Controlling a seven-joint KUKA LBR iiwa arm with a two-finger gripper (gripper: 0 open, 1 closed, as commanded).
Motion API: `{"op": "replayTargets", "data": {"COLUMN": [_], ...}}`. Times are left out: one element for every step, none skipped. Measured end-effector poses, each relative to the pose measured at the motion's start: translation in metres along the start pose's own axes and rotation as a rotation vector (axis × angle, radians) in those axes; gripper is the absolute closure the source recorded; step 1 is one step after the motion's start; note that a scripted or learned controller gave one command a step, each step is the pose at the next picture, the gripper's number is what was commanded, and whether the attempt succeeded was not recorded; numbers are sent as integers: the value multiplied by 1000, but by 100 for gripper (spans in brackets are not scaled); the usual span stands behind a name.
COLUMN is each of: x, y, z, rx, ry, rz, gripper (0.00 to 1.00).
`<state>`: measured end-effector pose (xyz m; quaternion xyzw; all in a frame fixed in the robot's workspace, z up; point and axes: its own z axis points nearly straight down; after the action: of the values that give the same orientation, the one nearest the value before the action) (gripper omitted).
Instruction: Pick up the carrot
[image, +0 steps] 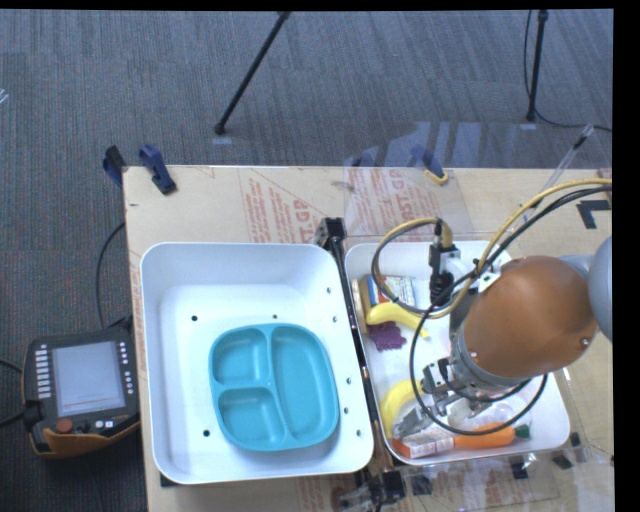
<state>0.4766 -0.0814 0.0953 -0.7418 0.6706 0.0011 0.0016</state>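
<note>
The carrot (482, 437), thin and orange with a green top at its right end, lies along the front wall of the right bin (556, 412). My gripper (436, 404) hangs low over the front of that bin, just left of and above the carrot's left end. The orange wrist band (525, 320) hides much of the bin behind it. I see nothing held in the gripper.
The right bin also holds a yellow banana (384, 317), a purple piece (389, 340), a small box (396, 290), a yellow item (397, 401) and a red-and-white pack (432, 451) beside the carrot. A blue divided plate (272, 386) sits in the left bin (170, 300).
</note>
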Motion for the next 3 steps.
{"op": "replayTargets", "data": {"x": [7, 33, 4], "y": [-48, -12, -61], "z": [-7, 2, 8], "rx": [-1, -5, 0], "ry": [-1, -2, -1], "rz": [459, 138, 151], "gripper": [0, 0, 0]}}
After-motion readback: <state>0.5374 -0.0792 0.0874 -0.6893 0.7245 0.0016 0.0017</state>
